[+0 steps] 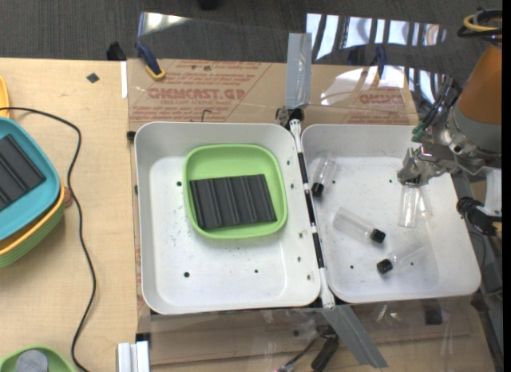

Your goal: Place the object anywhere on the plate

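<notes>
Single fixed camera above bench [72, 163], looking down aslant, both bins [152, 227] visible.

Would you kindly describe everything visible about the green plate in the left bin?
The green plate is a light green, squarish dish with rounded corners and a raised rim, plastic by the look of it. It lies flat on the floor of the left bin, toward its upper middle, apart from the bin walls. A dark grey ribbed rectangular insert rests in it, covering its lower part. Nothing else touches it.
</notes>
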Motion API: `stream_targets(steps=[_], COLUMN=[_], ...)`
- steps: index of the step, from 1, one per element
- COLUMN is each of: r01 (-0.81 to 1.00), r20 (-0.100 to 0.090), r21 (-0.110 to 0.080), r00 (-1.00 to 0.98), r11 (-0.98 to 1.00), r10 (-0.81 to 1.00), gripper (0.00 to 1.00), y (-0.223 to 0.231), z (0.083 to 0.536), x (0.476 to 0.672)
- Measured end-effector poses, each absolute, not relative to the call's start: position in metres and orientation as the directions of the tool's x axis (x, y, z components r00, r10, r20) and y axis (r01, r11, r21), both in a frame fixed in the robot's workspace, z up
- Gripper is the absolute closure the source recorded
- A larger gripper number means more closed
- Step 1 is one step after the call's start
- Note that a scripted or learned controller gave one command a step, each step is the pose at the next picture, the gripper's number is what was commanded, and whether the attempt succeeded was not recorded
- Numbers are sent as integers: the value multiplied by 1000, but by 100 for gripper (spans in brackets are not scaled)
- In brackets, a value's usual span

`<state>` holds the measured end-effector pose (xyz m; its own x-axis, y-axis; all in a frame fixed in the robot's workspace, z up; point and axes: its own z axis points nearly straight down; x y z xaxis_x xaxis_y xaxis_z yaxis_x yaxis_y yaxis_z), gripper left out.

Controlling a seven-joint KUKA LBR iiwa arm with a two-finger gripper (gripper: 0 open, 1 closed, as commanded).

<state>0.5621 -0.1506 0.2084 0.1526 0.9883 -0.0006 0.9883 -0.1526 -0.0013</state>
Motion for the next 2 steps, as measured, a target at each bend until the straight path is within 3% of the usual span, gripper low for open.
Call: stream_targets(steps=[1,2], r01=[988,916], r20=[-1,-3], r21=[-1,-2], r00=[152,402], r11=[-152,-402], r10=[988,916], gripper=[0,0], y=[-151,-146], z=[208,279], x=[562,541])
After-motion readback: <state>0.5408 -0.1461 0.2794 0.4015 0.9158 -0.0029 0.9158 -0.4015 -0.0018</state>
